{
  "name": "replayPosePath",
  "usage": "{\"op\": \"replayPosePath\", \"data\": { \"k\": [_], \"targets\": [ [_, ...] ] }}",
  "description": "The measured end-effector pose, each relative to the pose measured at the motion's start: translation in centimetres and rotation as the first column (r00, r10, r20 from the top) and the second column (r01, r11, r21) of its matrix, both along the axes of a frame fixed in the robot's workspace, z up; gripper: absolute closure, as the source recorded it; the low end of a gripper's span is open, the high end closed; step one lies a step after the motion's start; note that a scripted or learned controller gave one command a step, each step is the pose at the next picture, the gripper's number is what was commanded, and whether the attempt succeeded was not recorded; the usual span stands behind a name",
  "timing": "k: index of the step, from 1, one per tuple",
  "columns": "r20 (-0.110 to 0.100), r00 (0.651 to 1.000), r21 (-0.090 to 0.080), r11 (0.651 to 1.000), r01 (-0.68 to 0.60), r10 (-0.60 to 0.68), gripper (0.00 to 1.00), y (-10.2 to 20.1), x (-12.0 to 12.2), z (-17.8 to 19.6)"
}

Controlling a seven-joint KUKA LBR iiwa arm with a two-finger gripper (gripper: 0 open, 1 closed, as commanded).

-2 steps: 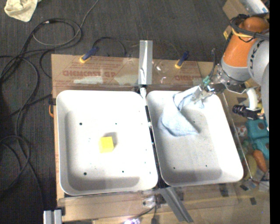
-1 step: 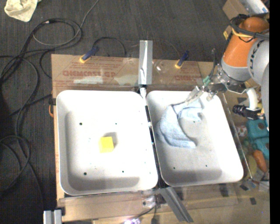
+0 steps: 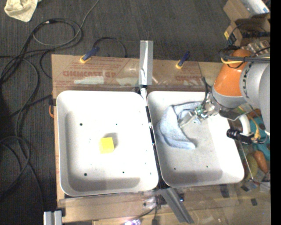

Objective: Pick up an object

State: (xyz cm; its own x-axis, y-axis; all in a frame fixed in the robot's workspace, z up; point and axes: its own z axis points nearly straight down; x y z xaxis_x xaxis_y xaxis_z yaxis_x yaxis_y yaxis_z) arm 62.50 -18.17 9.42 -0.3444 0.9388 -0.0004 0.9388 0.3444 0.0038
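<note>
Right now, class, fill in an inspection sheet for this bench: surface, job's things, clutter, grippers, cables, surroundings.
Surface: brown board bearing two shallow white bins, left bin and right bin, side by side.
Job's things: small yellow cube in the left bin; crumpled pale blue cloth in the right bin.
Clutter: nothing seen in the bins.
Grippers: gripper low over the cloth's upper edge; jaws too blurred to judge.
Cables: black cables looping on the floor, left.
Surroundings: dark carpet; pale rag top left.
</note>
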Motion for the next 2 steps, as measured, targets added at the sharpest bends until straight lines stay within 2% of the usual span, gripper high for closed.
{"op": "replayPosePath", "data": {
  "k": [1, 2],
  "targets": [
    [0.003, 1.0, 0.002, 1.0, 0.0, 0.0, 1.0, 0.14, 0.11, 0.96],
    [0.003, 1.0, 0.002, 1.0, -0.001, 0.001, 0.0, 0.15, 0.1, 0.95]
  ]
}}
